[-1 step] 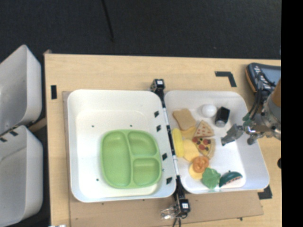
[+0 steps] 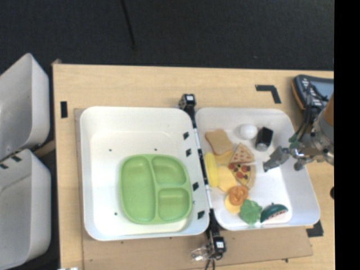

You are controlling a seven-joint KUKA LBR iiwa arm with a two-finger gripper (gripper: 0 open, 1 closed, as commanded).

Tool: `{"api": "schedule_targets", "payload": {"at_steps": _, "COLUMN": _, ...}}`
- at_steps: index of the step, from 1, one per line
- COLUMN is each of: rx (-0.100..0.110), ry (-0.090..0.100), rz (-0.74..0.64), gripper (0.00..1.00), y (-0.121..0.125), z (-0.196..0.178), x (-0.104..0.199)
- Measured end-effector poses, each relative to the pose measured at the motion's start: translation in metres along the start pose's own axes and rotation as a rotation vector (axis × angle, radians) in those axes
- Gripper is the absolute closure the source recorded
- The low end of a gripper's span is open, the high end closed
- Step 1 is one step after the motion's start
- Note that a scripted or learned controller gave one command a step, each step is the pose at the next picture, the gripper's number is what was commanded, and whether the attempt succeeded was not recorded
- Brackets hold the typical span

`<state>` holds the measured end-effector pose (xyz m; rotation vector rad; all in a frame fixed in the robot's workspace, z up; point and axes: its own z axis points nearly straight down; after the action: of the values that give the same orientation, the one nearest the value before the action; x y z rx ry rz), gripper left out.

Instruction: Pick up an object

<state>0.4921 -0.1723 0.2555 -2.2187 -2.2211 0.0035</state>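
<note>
The right bin (image 2: 298, 198) holds several toy foods. Among them are a tan bread slice (image 2: 218, 141), a white ball (image 2: 247, 131), a small black block (image 2: 263, 138) and a pizza slice (image 2: 242, 157). A yellow cob (image 2: 211, 169), a yellow cheese piece (image 2: 225, 180), an orange piece (image 2: 237, 194), a green leafy piece (image 2: 251, 211) and a watermelon slice (image 2: 274, 211) lie nearer the front. My gripper (image 2: 275, 159) hangs low over the bin's right half, just right of the pizza slice and below the black block. Nothing is visibly held.
The left bin (image 2: 101, 134) bears a green divided plate (image 2: 156, 188). The arm's wrist (image 2: 315, 145) reaches in over the right bin's right wall. A dark device (image 2: 309, 91) sits on the bench at the far right. Two white chairs stand left of the bench.
</note>
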Motion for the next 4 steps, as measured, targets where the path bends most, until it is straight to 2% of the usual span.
{"api": "schedule_targets", "payload": {"at_steps": 1, "rx": 0.002, "ry": 0.0, "rz": 0.002, "gripper": 0.0, "y": -0.001, "z": 0.045, "x": 0.005}}
{"api": "schedule_targets", "payload": {"at_steps": 2, "rx": 0.004, "ry": 0.001, "rz": 0.003, "gripper": 0.0, "y": -0.001, "z": 0.11, "x": 0.002}}
{"api": "schedule_targets", "payload": {"at_steps": 3, "rx": -0.006, "ry": -0.002, "rz": 0.006, "gripper": 0.0, "y": 0.001, "z": 0.156, "x": 0.0}}
{"api": "schedule_targets", "payload": {"at_steps": 4, "rx": -0.013, "ry": -0.001, "rz": 0.012, "gripper": 1.0, "y": 0.003, "z": 0.143, "x": 0.0}}
